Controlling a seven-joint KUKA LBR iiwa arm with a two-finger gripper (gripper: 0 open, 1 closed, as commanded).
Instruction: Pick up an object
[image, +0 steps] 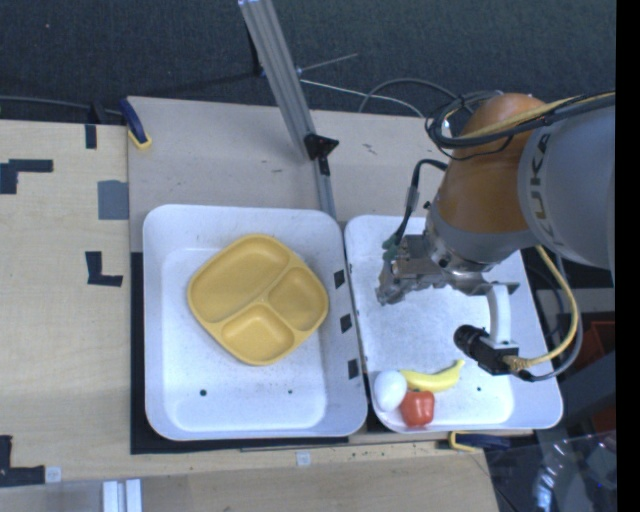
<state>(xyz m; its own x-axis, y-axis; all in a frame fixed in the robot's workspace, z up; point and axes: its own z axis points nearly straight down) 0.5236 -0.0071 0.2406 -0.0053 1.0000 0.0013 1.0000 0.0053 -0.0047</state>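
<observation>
At the near edge of the right bin (540, 405) a smooth white egg (389, 387), a glossy red pepper (419, 407) and a curved yellow banana (437, 377) sit bunched together, all untouched, so the pick is at the approach step. Farther back the hand (393, 285) hovers over bare bin floor; whether it is spread, I cannot tell. Next it must come nearer and descend; the left bin's (160, 300) yellow divided plate (258, 298) looks hard, shallow plastic.

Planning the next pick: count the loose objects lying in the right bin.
3, clustered at its near-left corner: round white ball, red pepper-shaped toy, curved yellow banana. The grey arm may hide others.
</observation>
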